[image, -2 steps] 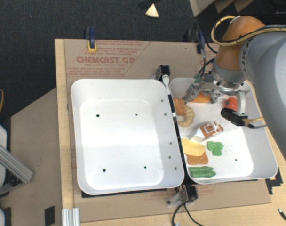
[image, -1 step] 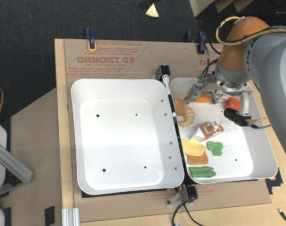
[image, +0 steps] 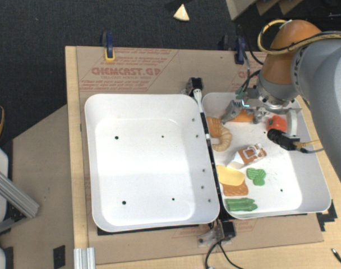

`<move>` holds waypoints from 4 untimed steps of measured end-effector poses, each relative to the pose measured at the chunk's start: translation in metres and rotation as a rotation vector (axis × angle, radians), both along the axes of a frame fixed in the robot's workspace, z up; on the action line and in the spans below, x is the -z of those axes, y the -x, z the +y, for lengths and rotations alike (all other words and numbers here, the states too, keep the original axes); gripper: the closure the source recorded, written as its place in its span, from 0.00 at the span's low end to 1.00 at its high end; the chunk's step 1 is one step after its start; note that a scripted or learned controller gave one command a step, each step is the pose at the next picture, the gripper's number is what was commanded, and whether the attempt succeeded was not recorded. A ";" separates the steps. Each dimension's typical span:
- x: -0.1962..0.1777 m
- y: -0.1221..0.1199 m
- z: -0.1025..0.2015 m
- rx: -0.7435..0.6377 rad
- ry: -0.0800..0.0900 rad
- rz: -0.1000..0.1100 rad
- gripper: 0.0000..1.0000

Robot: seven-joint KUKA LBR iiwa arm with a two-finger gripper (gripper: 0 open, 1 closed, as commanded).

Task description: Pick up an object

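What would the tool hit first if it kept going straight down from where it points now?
Probably the orange piece lying under the tool at the back of the right bin. Depth is hard to judge from this slanted view, so it may instead meet bin floor just beside it.

Grey arm [image: 322, 66], orange wrist band [image: 288, 35]

Two bins side by side, croissant [image: 219, 134] in right bin [image: 313, 198]

Two white bins [image: 142, 108], several toy foods [image: 236, 175]
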State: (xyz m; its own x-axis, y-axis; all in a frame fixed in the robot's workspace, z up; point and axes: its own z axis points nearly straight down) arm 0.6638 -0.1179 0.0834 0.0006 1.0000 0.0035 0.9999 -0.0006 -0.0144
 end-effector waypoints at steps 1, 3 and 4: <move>-0.008 0.003 -0.004 0.001 0.005 0.014 1.00; 0.000 0.164 -0.012 0.004 0.000 -0.003 1.00; -0.108 0.132 0.100 -0.014 0.000 -0.028 1.00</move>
